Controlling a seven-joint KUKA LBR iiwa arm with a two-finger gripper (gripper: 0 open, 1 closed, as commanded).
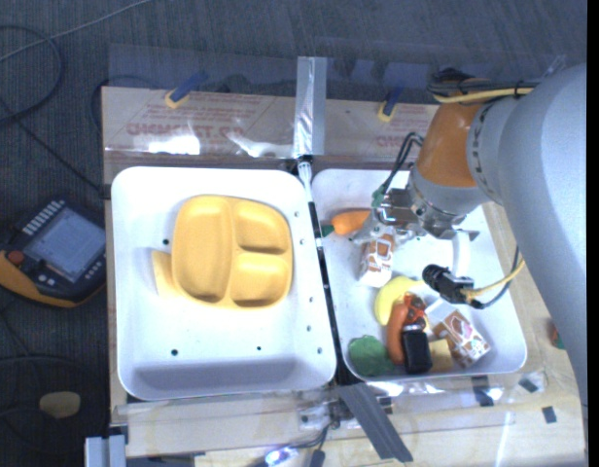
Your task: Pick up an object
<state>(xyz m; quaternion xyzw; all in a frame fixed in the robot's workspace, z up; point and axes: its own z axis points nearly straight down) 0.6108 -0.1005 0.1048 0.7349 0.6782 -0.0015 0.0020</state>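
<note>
Arm low over the right bin (509, 353), gripper (382, 246) down at a small brown-and-white carton (376, 258); can't tell from this slant whether the jaws are released or clenched, or whether the carton sits between them. Landmark is that carton: orange carrot-like piece (350, 222) just up-left of it, yellow banana-like piece (392, 298) touching below, then a red-orange piece (405, 321), black block (416, 349), second carton (461, 332) and green lump (369, 354) further down. Risks, as I judge them: crowding means the jaws could catch the yellow piece too, or nudge the carton sideways; the carton may crush or slip. Left bin (134, 358) with the yellow divided tray (229, 249) is well clear.
</note>
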